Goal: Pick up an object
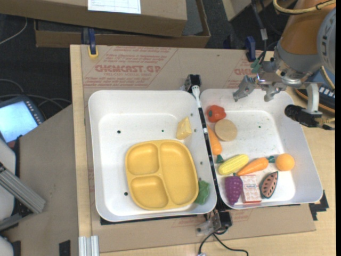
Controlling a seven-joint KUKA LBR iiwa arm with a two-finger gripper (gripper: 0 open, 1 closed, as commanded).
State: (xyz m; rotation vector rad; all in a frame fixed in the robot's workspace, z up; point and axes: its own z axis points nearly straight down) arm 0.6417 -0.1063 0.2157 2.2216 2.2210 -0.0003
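The bench surface is a brown cardboard sheet carrying two shallow white bins side by side. The left bin contains a yellow three-compartment tray, a green leafy item touching the tray's lower right corner, and a pale yellow wedge near the bin's right wall. The right bin holds the pickable objects: a corn cob, a carrot, a second carrot along the left wall, a tan disc, a purple grape bunch, a small carton, a watermelon slice, an orange and a red tomato. The arm enters from the right. The gripper sits above the right bin's far rim, fingers spread apart with nothing between them.
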